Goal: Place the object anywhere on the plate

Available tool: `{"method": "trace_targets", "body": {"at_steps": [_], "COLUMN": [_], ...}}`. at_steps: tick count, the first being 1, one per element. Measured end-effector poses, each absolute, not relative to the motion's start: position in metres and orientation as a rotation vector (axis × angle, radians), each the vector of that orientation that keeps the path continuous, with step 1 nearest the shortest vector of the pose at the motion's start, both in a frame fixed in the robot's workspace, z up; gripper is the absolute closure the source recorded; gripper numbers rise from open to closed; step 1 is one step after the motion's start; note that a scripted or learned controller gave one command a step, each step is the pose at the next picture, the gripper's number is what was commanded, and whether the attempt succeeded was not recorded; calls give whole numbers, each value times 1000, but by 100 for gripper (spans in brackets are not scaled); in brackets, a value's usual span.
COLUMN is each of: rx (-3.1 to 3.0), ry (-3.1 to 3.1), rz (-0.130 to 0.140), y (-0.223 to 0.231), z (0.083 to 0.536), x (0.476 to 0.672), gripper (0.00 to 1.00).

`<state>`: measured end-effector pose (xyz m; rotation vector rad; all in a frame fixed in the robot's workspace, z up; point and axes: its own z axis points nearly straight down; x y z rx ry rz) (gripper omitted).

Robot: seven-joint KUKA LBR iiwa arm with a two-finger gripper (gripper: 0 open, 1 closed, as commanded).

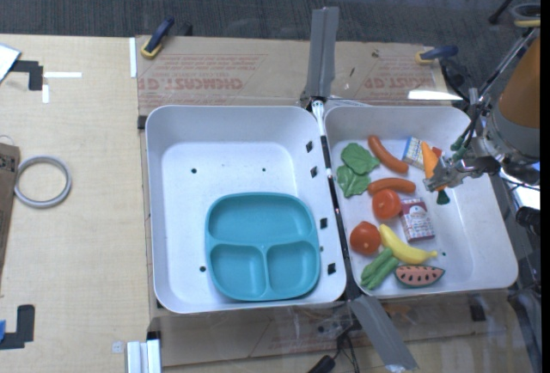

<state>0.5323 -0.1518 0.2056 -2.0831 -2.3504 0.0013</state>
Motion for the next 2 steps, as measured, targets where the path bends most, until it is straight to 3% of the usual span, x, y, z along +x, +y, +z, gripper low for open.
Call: {"method": "trace_targets", "body": {"at_steps": [1,2], "rx": [-2083,-2274], "ry": [-2351,-2166], "rz": [2,5], "y": [-152,-114], "z": [206,217], "x": [532,602], "gripper": [0,0]}}
